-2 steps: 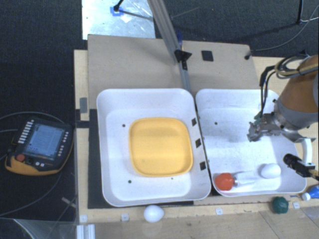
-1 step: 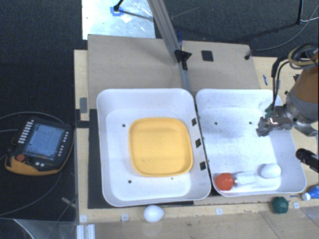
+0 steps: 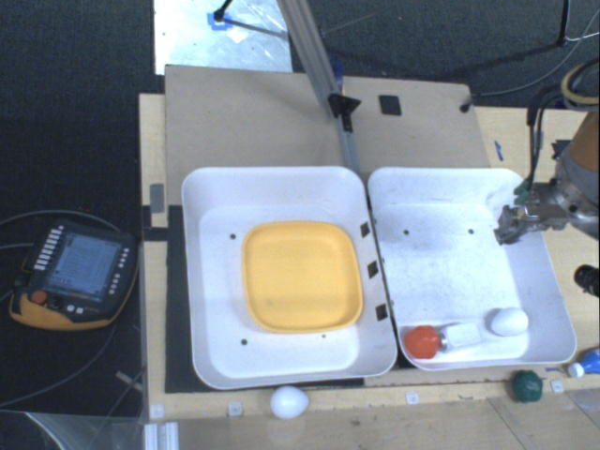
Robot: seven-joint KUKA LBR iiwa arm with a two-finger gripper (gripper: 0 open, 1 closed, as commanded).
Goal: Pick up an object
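Camera view places my jaws over the right bin, near its right wall and in its upper half. Whether they are released or clenched cannot be told at this scale; nothing is visible between them. The candidate objects lie along the bin's near edge — a white egg-shaped object, a small white cylinder and a red ball, in a row running leftward. The egg-shaped object is nearest, almost straight below the jaws in the picture and well apart from them. In my judgement, the coming move is a travel toward that near edge — then a descent.
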